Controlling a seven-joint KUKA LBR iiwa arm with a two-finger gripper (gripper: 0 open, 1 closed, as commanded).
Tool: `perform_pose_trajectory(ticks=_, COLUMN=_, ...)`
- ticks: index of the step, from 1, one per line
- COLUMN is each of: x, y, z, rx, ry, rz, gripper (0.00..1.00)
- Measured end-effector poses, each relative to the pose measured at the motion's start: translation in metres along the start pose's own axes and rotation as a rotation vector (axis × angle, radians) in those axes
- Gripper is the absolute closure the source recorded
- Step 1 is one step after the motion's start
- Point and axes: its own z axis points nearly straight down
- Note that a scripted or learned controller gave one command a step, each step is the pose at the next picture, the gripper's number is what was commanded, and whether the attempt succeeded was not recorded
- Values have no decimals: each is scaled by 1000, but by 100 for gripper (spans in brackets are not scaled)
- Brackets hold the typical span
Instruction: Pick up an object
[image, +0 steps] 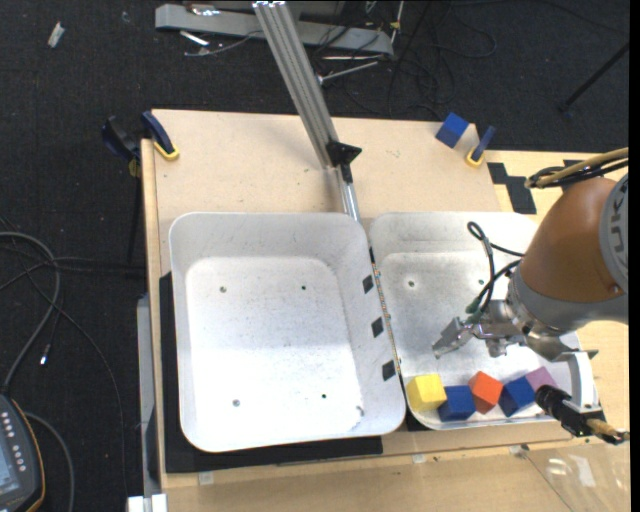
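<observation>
White plastic forms the right bin (430, 270), our landmark for everything here. Along its near wall we see a row of small blocks: a yellow block (427, 390) at the left end, a blue block (458, 402) touching it, then an orange block (486, 389), a second blue block (518, 395) and a pale purple block (541, 378) at the right end, partly hidden by the arm. All five rest on the bin's floor, close together.

Just beyond that row, over the middle of the same bin, we see the gripper (462, 335) hanging from the grey arm (580, 260), which comes in over the bin's right wall with its orange band bulking large above the wrist. We cannot tell whether its fingers are parted or closed, since the metal parts blur together; nothing shows between them. It sits above and apart from the blocks, nearest the yellow and orange ones.

Left of our landmark, touching it wall to wall, lies the left bin (190, 300).

Beyond the right bin's far wall, on the wooden bench (250, 160), we see a lone blue cube (453, 128) near the far edge.
</observation>
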Motion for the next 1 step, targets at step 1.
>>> perform_pose_trajectory(ticks=1, x=-3, y=2, z=-4, rx=-9, ry=-3, rz=5, gripper=0)
